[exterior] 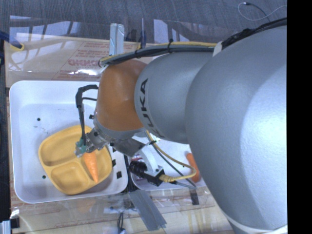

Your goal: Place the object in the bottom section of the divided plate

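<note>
A yellow divided plate (56, 152) lies in the left white bin (29, 106), toward its front. An orange toy carrot (92, 167) with a green top rests over the plate's lower right part, its tip pointing at the front rim. My gripper (82, 147) is just above the carrot's green end, touching or nearly touching it. The wrist hides how the gripper meets the carrot, so I cannot tell whether it holds it.
The big grey arm with its orange band (119, 99) covers most of the right bin (146, 182). Another orange object (193, 167) peeks out in that bin under the arm. Black and yellow cables (80, 106) hang near the wrist.
</note>
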`<control>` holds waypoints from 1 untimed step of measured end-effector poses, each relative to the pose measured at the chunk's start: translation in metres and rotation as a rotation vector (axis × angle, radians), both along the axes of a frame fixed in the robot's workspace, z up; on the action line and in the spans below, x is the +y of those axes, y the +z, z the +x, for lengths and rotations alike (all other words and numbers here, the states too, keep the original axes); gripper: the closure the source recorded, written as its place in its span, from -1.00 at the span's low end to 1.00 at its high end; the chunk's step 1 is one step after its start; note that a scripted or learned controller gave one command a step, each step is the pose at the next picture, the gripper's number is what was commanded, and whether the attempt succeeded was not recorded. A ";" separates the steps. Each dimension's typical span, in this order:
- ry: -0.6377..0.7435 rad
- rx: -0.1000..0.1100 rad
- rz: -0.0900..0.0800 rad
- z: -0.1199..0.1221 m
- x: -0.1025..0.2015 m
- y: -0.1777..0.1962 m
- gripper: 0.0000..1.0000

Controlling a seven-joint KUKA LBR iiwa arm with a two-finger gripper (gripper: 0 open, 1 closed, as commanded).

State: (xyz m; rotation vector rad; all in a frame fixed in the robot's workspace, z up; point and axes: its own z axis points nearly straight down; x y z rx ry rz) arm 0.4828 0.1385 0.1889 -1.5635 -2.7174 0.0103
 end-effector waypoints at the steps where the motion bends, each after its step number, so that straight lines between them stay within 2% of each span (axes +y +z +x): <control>1: -0.001 -0.001 0.000 0.000 0.000 0.000 -1.00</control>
